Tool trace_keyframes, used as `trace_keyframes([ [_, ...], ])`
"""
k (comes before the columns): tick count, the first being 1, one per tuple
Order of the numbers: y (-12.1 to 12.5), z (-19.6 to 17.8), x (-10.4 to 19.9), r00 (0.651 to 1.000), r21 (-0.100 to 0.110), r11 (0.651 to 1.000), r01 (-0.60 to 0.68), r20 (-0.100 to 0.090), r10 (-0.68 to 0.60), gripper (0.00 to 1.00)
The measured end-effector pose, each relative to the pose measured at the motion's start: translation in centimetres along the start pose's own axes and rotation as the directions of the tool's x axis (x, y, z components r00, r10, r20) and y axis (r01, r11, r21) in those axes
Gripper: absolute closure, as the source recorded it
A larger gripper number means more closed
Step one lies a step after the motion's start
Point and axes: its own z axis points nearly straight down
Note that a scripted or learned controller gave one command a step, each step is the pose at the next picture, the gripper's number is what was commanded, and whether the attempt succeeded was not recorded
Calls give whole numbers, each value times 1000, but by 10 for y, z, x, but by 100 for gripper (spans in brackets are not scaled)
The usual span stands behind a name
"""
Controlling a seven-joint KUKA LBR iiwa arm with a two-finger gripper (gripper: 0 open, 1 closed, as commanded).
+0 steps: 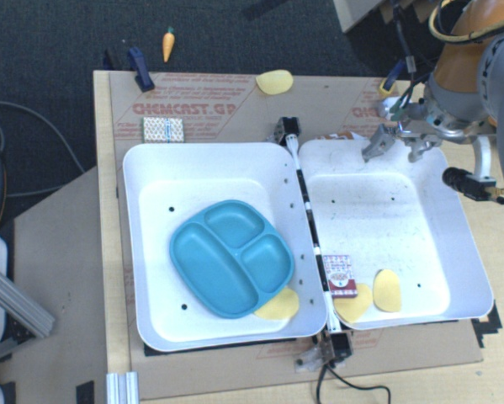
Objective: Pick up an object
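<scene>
My gripper (397,147) hangs over the far edge of the right bin (453,225), its two fingers spread apart with nothing between them. Near the right bin's front left corner lie a small red and white box (341,275) and two yellow pieces (387,289), well away from the gripper. In the left bin (151,183) a blue divided plate (231,257) lies flat, with another yellow piece (278,305) partly tucked under its front edge.
On the cardboard behind the bins sit a yellow lemon-like object (274,82), a small patterned packet (163,129) and a blue clip (140,68). A small carrot toy (168,44) lies on the dark floor beyond. A black clamp (288,130) sits between the bins.
</scene>
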Motion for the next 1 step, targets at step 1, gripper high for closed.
trace_keyframes([
  [1,-24,80,24,1000,3,1000,2,-3,-2,0],
])
